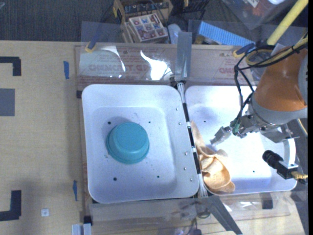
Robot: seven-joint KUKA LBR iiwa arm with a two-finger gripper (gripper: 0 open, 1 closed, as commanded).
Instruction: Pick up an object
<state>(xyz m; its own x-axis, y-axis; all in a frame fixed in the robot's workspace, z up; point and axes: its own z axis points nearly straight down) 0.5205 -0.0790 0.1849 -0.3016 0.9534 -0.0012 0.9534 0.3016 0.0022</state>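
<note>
One pincer [215, 140] hangs low inside the right bin [254, 165], its tip just above the tan cloth-like object [215, 173]; whether it is released or clenched cannot be told. That tan object lies against the bin's left wall, near the front corner. A divider separates this bin from the left bin [98, 180], where a teal bowl [127, 142] sits upside down. Both bins rest on a pale wooden tabletop [34, 155]. Beyond the bins, boxes and clutter stand on dark floor.
</note>
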